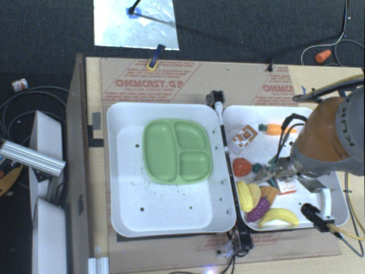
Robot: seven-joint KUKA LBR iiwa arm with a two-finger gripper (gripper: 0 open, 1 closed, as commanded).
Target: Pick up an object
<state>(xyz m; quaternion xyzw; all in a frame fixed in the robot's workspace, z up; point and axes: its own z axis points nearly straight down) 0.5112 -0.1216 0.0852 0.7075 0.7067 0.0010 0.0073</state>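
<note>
In the right bin [342, 207], closest to the camera, a yellow banana [279, 216] lies by the front wall, with purple grapes [258, 209] and a yellow corn cob [245, 195] just beside it. A little farther, the gripper [272, 174] sits low among these toys, near a red tomato [242, 166]; whether it is clenched or released, I cannot tell. Beyond lies an orange carrot [273, 129]. The left bin [125, 210] holds a green divided plate [176, 151].

Two white bins [128, 210], one green tray [175, 151], one banana [279, 216], one tomato [242, 166], one carrot [272, 129].
</note>
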